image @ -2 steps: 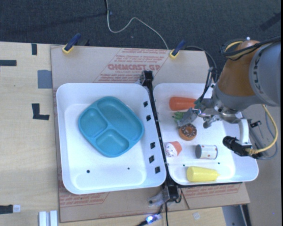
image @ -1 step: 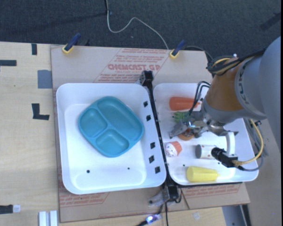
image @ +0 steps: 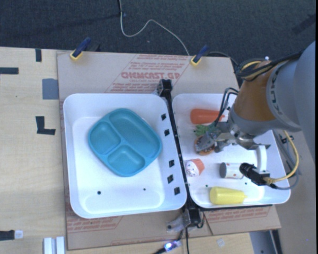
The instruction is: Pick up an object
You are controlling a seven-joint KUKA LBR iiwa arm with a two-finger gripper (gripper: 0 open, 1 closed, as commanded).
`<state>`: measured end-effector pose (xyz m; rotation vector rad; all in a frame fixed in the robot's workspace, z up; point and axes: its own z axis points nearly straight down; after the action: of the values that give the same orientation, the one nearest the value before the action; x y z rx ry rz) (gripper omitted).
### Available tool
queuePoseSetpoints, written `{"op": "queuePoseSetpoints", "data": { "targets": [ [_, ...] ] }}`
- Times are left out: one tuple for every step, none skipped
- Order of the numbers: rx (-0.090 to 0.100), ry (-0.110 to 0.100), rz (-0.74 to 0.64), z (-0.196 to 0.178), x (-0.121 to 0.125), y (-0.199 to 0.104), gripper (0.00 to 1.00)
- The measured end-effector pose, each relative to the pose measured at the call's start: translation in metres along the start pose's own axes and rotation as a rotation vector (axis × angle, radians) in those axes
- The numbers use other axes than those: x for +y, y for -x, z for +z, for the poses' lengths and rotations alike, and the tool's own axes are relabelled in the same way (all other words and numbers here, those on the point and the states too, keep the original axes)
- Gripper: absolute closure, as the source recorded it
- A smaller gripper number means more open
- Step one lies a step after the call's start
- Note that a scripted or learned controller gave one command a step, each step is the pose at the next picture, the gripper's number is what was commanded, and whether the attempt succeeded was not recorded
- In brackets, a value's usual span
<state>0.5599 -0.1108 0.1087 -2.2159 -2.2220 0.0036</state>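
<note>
Hovering low at the frame's right, the gripper point(image: 208, 142) sits beside the carrot point(image: 204, 115). Whether it grips anything, I cannot tell. Nothing looks lifted yet.

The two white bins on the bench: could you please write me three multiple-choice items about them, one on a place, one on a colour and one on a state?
1. Where does the blue divided tray lie?
A. in the left bin
B. in the right bin
C. on the cardboard outside both bins

2. What colour is the rounded object near the front wall of the right bin?
A. blue
B. yellow
C. black

3. How does the carrot stand to the gripper?
A. held up above the bin
B. set on the blue tray
C. lying in the right bin, beyond the gripper

Answers:
1 A, the tray sits within the left bin's walls.
2 B, it is plain yellow against the white floor.
3 C, the carrot rests near the bin's far wall while the gripper is low over a small cluster of things closer to the middle.
</note>
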Motion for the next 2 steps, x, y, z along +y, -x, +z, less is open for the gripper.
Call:
{"op": "queuePoseSetpoints", "data": {
  "targets": [
    [-0.001, 0.006, 0.001, -0.052, -0.009, -0.005, 1.0],
    [-0.002, 0.008, 0.001, -0.104, -0.018, -0.006, 1.0]
  ]
}}
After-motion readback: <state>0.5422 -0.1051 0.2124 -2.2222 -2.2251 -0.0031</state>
